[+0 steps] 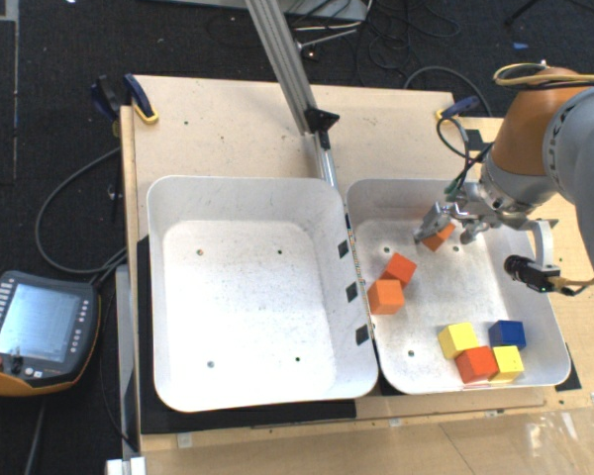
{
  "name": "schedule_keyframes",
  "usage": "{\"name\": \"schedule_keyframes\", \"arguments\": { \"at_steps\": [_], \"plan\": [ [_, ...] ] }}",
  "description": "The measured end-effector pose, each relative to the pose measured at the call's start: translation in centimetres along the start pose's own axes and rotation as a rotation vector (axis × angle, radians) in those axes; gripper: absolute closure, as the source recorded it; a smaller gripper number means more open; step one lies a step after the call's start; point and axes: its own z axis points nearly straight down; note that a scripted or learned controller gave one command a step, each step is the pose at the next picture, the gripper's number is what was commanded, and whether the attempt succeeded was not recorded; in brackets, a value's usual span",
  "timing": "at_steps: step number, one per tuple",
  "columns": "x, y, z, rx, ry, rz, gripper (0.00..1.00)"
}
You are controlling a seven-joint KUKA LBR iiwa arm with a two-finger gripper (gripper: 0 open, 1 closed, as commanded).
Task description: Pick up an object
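Cubes, red [476,363], two yellow [458,339] and blue [508,332], are sitting at the right bin's [445,287] near edge; two orange blocks [393,282] lying midway. Reaching from the right, the gripper [443,228] is clamping a small orange block [436,235] above the bin's far end.

Bright, even overhead light across the bench [228,127]. Both white bins glare a little, the left bin [243,285] most. Shadows stay short and soft. Floor at twelve o'clock sits dark. Focus is slightly soft throughout.
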Motion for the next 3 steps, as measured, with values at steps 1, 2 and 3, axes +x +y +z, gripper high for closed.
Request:
{"name": "schedule_keyframes", "arguments": {
  "at_steps": [1,2,3],
  "plan": [
    [-0.02,-0.06,-1.52,0.009,0.001,-0.002,1.00],
    [0.02,0.22,-1.56,-0.008,-0.002,-0.001,0.00],
    [-0.08,-0.03,-2.47,0.004,-0.001,-0.001,1.00]
  ]
}}
